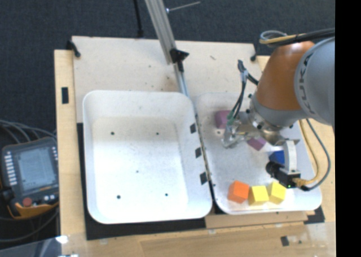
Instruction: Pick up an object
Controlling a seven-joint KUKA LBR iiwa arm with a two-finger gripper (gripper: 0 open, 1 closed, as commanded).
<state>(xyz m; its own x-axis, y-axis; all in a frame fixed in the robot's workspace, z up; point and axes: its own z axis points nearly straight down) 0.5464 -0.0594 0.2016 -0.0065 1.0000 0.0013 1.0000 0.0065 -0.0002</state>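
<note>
Several small objects are seen in the right bin (221, 202): a purple block (221, 118) near its upper left part, a second purple piece (256, 143) toward the middle, a blue block (277, 157) just right of that, and along the near edge an orange block (238, 191) with two yellow blocks (259, 195) (277, 192) lined up beside it, the three touching or nearly so. The jaws (230, 139) are lowered into this bin, just below the first purple block and left of the second purple piece; whether they are spread or closed cannot be told from this slanted view, and nothing can be made out between them. No object is seen lifted off the bin floor. The grey arm (293, 89) with its orange band is reached in from the right, its bulk covering part of the bin's right side, and cables are looped down past the blue block. The left bin (90, 103) is set side by side with the right one, touching along the middle. Both bins are carried on the light wooden table (124, 58), across whose far part a slanted metal rail (158, 16) is run. A handheld control pad (31, 171) is placed off the table's left side, on the dark floor
</note>
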